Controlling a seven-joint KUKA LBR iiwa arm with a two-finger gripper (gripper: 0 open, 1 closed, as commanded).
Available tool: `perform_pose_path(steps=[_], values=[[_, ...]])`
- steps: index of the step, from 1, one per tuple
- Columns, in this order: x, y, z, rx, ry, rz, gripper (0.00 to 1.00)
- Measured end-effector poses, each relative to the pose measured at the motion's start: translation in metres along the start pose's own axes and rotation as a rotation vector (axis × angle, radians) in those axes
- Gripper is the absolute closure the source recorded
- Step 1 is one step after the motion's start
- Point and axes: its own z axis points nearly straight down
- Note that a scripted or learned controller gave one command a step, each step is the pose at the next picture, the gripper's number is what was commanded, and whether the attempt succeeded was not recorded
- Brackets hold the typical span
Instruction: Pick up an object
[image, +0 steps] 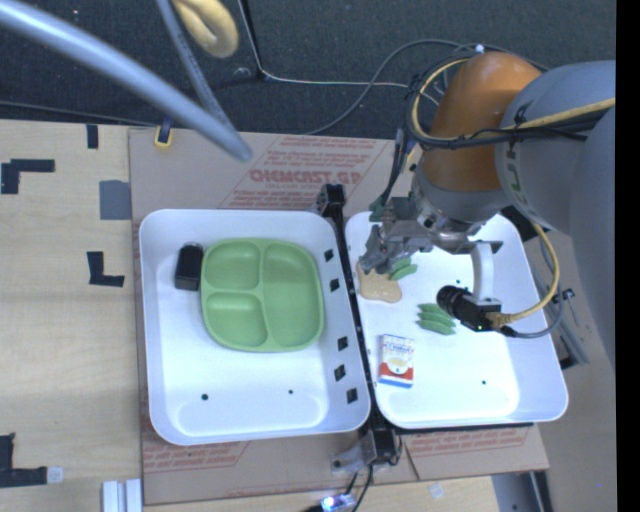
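My gripper (385, 258) hangs low over the left side of the right bin (520, 390), just above a tan flat piece (380, 290) and a small green item (403, 269). Its dark fingers point down at these two things, close to the bin's left wall. A green pea-pod toy (436, 318) lies to the right of the tan piece. A small red, white and blue box (397, 361) lies nearer the front. I see nothing clearly between the fingers.
The left bin (170, 400) holds a green divided plate (263, 294) and a small black block (188, 267) at its left. A black divider (345, 300) runs between the bins. A black cable fitting (465, 305) sits by the pea pod.
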Motion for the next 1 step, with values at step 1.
perform_pose_path(steps=[1], values=[[0.0594,0.0066,-0.0026,0.0,0.0,0.0,1.0]])
